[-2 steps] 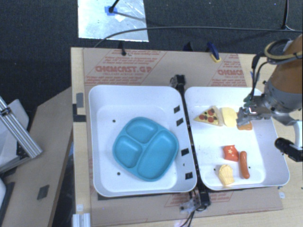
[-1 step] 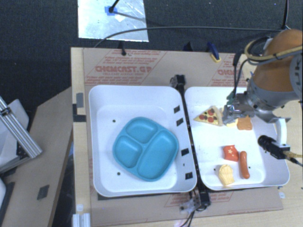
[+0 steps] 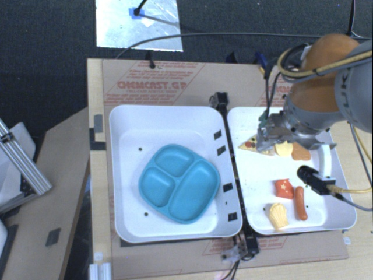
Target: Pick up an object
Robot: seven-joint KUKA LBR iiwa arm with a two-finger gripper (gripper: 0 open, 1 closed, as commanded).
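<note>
While the gripper point(image 3: 269, 136) is lowered into the upper left of the right bin point(image 3: 256, 209), nothing is seen lifted, so the pick is judged not yet done. Whether the gripper is released or clenched cannot be told, as it is masked by the wrist. It is placed right over a pizza slice toy point(image 3: 252, 145), with a pale cheese piece point(image 3: 284, 150) and a tan bread piece point(image 3: 301, 153) just beside it. Lower in the same bin a red block point(image 3: 283, 188), a hot dog sausage point(image 3: 300, 203) and a yellow fries piece point(image 3: 278, 216) are laid, untouched. A grasp, a closing and a lift are judged left to do. The left bin point(image 3: 128, 156) is occupied by a blue divided plate point(image 3: 179, 183). Both bins are set on a counter point(image 3: 70, 156) covered with printed cardboard point(image 3: 154, 80); dark carpet point(image 3: 41, 39) and a silver sheet point(image 3: 137, 16) are seen behind, aluminium framing point(image 3: 20, 165) at left.
</note>
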